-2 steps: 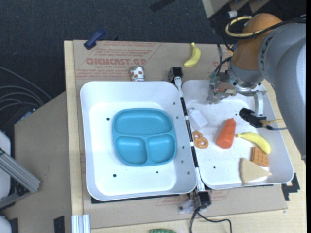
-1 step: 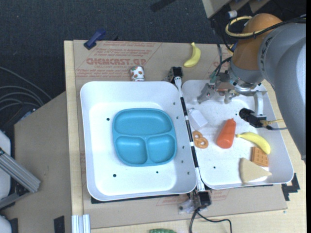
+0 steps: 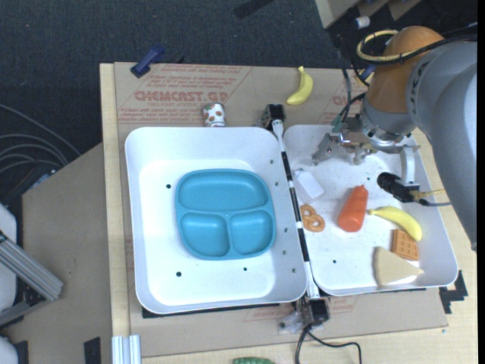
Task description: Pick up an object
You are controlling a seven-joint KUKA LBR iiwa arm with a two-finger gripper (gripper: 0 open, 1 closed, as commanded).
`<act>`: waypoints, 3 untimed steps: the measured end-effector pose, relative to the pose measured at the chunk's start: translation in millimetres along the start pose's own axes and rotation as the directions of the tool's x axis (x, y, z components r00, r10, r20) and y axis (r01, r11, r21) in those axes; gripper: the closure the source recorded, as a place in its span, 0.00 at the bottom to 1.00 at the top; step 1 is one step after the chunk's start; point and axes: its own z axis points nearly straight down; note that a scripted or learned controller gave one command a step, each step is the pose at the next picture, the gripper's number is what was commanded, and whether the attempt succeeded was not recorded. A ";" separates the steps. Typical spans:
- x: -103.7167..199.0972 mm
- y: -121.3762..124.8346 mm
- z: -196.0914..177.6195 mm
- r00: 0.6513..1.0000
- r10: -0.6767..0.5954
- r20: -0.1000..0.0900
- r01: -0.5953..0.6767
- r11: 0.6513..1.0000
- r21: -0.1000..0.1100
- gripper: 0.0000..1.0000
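Right bin (image 3: 447,260) has 5 loose toys: orange carrot (image 3: 352,208), banana (image 3: 398,221), pretzel (image 3: 311,218), waffle (image 3: 405,245), cheese wedge (image 3: 394,268).

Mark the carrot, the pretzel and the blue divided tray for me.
carrot (image 3: 353,208), camera view, middle of its orange body.
pretzel (image 3: 312,219), camera view, centre of the twisted loop.
blue divided tray (image 3: 224,189), camera view, floor of its large upper compartment.
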 end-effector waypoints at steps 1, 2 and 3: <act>0.6 0.8 -10.7 1.000 -0.001 0.001 0.001 1.000 -0.003 1.00; 0.7 0.7 -10.4 1.000 -0.001 0.001 0.001 1.000 -0.002 0.00; -26.9 -59.8 0.5 1.000 0.001 -0.001 -0.001 1.000 0.002 0.00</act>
